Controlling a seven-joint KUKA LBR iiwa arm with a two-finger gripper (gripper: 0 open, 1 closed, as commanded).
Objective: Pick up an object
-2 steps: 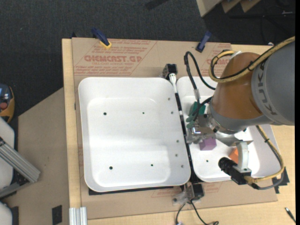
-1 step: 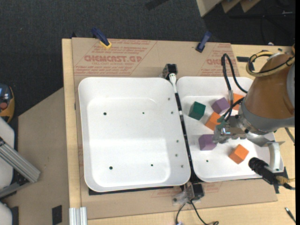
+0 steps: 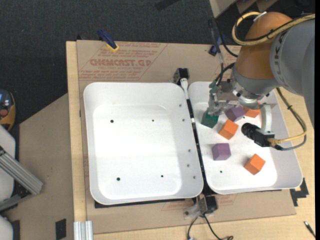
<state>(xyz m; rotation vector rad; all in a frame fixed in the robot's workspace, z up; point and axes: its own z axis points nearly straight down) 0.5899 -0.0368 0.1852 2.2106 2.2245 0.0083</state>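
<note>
Over on the left, the bench point(image 3: 75, 149) is a sheet of brown board with red lettering along its far edge and a blue and yellow clamp point(image 3: 108, 41) pinned at the far left corner. On it sits the left bin point(image 3: 95, 134), a shallow white tray with a few small dark holes in its floor. A thin black strip point(image 3: 194, 134) runs between it and the right bin point(image 3: 287, 176), with a small black and white clip point(image 3: 181, 76) at its far end. Moving right, the blocks are all in the right bin: a green block point(image 3: 209, 119) lies close to the bin's left wall, an orange block point(image 3: 228, 129) is just to its right and a little nearer, and a purple block point(image 3: 221, 151) lies nearer still. A second purple block point(image 3: 234, 113) and a bit of another orange block point(image 3: 252, 113) peek out from under the arm's wrist, and one more orange block point(image 3: 255, 164) sits alone toward the near right of the bin. The gripper point(image 3: 216, 108) hangs just above the green block, right at its far edge; from where I stand I cannot tell whether it has hold of anything. The grey arm point(image 3: 295, 49) with its orange band reaches in from the far right, trailing a yellow cable point(image 3: 290, 136).
</note>
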